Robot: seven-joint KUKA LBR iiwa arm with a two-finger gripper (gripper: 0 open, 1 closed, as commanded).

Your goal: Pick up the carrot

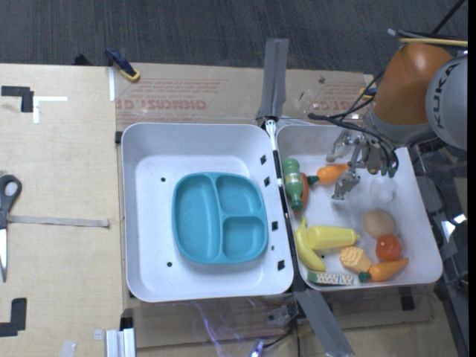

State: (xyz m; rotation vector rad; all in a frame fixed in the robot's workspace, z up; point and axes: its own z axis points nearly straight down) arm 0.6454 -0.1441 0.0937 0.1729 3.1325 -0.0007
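- Floor [186, 13]: dark grey carpet, ribbed weave, across the top.
- Bench top [52, 184]: pale wood-grain board, left side.
- Cardboard sheet [186, 99]: brown, reversed red print, behind the bins.
- Scissors [6, 214]: at the left edge, on the bench.
- Black brackets [18, 95]: on the bench, left.
- Blue-and-yellow clamp [123, 64]: at the cardboard's top corner.

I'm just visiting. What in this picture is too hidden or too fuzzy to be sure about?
- Camera view: whether the gripper touches the upper carrot; the contact spot is small and blurred.
- Camera view: the patterned item at the right bin's front wall is too small to identify and is partly covered by the banana.
- Camera view: the scissors are cut off by the left edge.
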